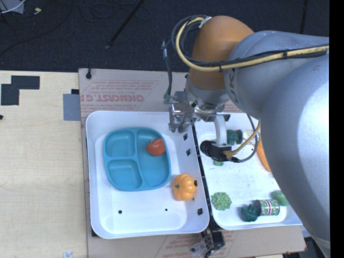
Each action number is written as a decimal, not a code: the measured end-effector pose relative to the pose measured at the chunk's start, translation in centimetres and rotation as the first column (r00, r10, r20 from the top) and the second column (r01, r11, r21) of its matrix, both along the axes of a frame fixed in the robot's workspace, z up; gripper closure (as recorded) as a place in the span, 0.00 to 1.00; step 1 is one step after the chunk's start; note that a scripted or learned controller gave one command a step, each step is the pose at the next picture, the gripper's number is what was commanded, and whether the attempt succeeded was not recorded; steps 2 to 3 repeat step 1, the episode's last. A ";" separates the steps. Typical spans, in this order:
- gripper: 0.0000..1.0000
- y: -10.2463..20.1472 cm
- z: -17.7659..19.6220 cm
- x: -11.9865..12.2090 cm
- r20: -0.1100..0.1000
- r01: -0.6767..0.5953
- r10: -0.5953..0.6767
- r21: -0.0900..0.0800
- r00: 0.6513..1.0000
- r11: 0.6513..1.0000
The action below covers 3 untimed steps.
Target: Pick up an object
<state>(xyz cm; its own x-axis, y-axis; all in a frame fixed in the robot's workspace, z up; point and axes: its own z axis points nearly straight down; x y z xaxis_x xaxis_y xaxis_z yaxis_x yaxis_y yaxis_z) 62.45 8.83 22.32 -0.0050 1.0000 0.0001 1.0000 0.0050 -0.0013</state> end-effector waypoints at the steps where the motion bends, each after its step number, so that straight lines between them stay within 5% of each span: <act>1: 1.00 0.3 0.2 1.3 0.000 0.001 -0.001 -0.001 1.000 1.000; 3: 1.00 0.3 0.2 1.3 0.000 0.001 -0.001 -0.001 1.000 1.000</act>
